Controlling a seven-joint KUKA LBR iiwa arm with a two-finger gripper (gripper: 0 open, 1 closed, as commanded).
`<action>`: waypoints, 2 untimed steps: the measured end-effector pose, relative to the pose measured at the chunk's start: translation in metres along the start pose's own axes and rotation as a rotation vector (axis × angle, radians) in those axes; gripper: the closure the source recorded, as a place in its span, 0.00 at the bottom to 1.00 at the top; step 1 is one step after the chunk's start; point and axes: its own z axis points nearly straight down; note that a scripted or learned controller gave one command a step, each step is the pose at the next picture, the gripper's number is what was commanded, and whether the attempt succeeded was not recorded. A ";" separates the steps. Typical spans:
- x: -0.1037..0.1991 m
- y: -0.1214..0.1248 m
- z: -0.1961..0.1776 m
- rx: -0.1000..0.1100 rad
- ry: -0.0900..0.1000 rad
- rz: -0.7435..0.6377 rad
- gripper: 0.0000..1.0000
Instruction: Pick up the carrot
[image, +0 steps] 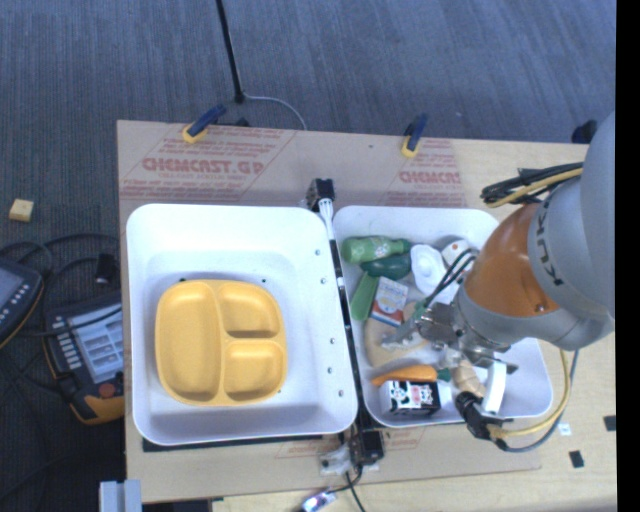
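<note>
Plywood bench (250, 165) (printed lettering), grey carpet (100, 60), carrot (405, 375) in right bin (530, 395)

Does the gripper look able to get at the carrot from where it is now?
Probably yes. The carrot lies near the right bin's front wall with its top uncovered, and the gripper sits just above it. The black-and-white carton beside it leaves little room on that side.
</note>
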 end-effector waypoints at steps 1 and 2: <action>0.008 -0.003 0.000 -0.008 -0.013 -0.017 0.00; 0.007 -0.002 0.000 -0.009 -0.012 -0.248 0.00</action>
